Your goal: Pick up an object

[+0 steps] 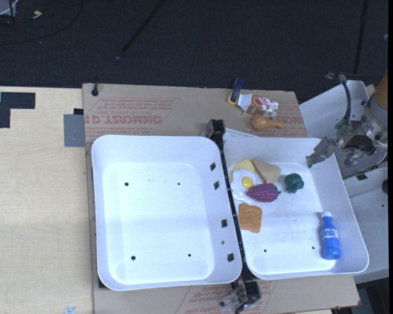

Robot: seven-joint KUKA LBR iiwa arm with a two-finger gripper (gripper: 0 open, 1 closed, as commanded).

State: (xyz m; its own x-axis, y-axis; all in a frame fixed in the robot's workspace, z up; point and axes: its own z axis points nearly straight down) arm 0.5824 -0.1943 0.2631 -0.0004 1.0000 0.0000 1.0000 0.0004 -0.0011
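The right white bin (354, 241) holds several small items. A fried-egg toy (244, 175) lies beside a pale cheese wedge (267, 169), with a purple piece (264, 192) just in front of them. A dark green piece (293, 182) sits to their right and an orange toast slice (250, 218) lies nearer the divider. A blue bottle (329, 236) rests by the bin's right wall. My gripper (335, 150) hangs over the bin's far right rim, up and to the right of the green piece, with nothing seen in it.
The left white bin (105, 175) stands beside the right one, with a black divider (224, 195) between them. On the cardboard behind the bins lie an orange toy (265, 123), a small packet (262, 103) and a blue-yellow item (236, 91).
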